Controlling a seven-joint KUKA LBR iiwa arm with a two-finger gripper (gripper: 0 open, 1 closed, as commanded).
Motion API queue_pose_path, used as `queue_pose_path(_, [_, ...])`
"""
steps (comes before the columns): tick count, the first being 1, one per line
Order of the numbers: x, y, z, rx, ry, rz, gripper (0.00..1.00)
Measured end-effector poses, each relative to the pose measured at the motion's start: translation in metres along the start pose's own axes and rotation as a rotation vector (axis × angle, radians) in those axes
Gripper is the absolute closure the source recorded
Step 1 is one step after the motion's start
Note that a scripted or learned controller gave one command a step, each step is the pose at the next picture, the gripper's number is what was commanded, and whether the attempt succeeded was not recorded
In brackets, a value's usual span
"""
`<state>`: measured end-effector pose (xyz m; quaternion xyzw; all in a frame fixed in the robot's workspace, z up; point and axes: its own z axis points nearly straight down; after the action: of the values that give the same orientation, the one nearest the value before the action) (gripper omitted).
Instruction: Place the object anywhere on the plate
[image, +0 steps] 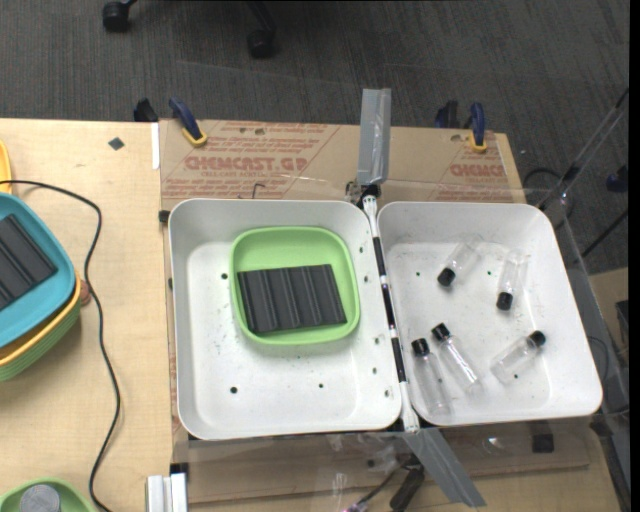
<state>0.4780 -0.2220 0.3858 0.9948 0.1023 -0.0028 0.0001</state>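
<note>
Vials (455, 355) in the right bin (578, 330), green plate (345, 255) in the left bin (200, 380).
Five clear black-capped vials lie scattered; my gripper's state I cannot tell. Brown sheet (260, 160) reads "CHEMCAST GP".

I see a light green plate (293, 256) carrying a dark grey ribbed insert (292, 298) in the white left bin (200, 400); clear vials (455, 353) with black caps lie in the white right bin (560, 395).
</note>
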Motion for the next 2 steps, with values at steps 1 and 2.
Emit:
queue_pose_path(1, [0.012, 0.002, 0.077, 0.002, -0.001, 0.006, 0.00])
queue_pose_path(2, [0.000, 0.000, 0.107, 0.002, 0.000, 0.007, 0.00])
